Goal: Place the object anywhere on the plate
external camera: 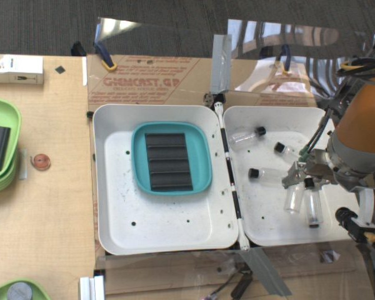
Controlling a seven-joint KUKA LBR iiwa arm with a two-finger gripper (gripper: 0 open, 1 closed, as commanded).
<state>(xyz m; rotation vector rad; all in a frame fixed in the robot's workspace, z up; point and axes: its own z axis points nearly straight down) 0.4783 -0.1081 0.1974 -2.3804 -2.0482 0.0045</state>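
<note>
Several small clear vials with black caps lie scattered in the right bin (262, 230), and the end effector (303, 180) hangs over that bin's middle-right part; whether it is wide or narrow I cannot tell, since the wrist hides its tips. Just below it, toward 6 o'clock, two clear vials (303, 204) stand nearly side by side, their long axes running roughly 12 to 6 with the black caps at the ends, one cap up near the end effector, one down. Either of these looks like the likeliest thing to be picked, though nothing shows between the tips. Another vial (247, 136) lies at about 10 o'clock from the end effector, its long axis near 9 to 3, and two more black-capped ones sit at 11 o'clock (280, 148) and 9 o'clock (255, 174). The teal plate (140, 167), carrying a dark ribbed insert (169, 161), rests in the left bin (112, 230), well apart at 9 o'clock from the end effector. The carry would have to cross the two raised bin rims that meet between the bins; the scattered vials lie beneath that path. On the counter (50, 230) farther to 9 o'clock sit a green tray (9, 124) and a small orange disc (41, 162), out of the way.
</note>
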